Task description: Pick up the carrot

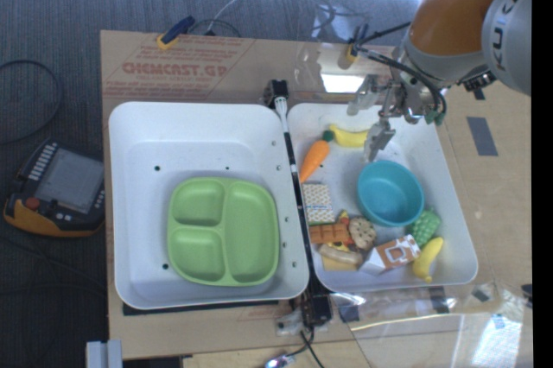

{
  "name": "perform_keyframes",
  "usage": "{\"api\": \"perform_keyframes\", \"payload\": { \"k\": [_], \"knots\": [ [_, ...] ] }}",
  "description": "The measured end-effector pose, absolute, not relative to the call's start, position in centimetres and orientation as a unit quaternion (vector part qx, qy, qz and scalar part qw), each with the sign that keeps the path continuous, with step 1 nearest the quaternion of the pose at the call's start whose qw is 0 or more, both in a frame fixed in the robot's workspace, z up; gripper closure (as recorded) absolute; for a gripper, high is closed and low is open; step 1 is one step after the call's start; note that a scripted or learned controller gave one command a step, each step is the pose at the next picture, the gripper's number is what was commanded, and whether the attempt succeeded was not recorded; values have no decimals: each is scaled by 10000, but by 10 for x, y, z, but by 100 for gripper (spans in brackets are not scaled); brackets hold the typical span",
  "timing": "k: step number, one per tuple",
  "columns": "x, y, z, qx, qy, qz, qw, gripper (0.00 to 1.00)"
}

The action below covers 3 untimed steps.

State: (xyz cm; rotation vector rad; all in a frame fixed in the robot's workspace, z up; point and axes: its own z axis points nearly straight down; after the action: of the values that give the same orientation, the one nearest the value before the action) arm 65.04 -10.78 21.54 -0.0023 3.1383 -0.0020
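One fixed cam above bench (173, 55), slanted down, mid-range, both bins (130, 142) in frame.

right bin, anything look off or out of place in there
Nothing looks spilled or broken. The carrot leans tilted against the left wall of the right bin, with a banana just beyond it. The other toy foods sit crowded along the near edge around the blue bowl. The gripper hangs over the bin, right of the carrot.

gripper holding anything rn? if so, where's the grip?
Nothing is held. The two-finger gripper hangs open above the right white bin, by the yellow toy banana. The orange toy carrot lies untouched to its left.
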Motion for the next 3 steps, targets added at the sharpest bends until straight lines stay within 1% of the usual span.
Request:
{"api": "perform_keyframes", "payload": {
  "k": [1,2,3],
  "knots": [
    [669,-95,103,-127,9999,-18,35,0],
    [624,-94,92,-795,9968,-22,86,0],
    [593,-96,92,199,9997,-2,105,0]
  ]
}}
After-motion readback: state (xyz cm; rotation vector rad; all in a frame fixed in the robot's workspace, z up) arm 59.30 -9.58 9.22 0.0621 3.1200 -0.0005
